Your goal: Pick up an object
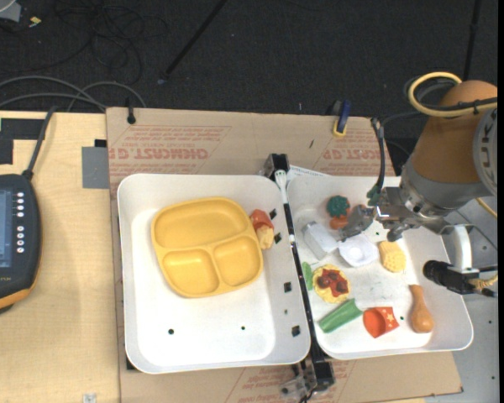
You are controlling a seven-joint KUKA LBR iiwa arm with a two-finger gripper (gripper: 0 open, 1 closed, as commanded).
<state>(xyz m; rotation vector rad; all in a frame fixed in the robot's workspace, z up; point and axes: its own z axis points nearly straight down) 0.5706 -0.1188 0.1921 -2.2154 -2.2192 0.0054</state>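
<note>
Lining cardboard [235,145], two white bins [143,309]

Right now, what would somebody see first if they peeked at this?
Probably the big yellow divided plate lying in the left bin. Next, the grey and orange arm reaching from the right over the right bin, where little toy foods lie scattered, like a green pepper.

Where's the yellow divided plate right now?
The yellow divided plate lies in the left bin, toward its upper middle, with a small red and yellow toy touching its right edge near the divider between bins.
</note>
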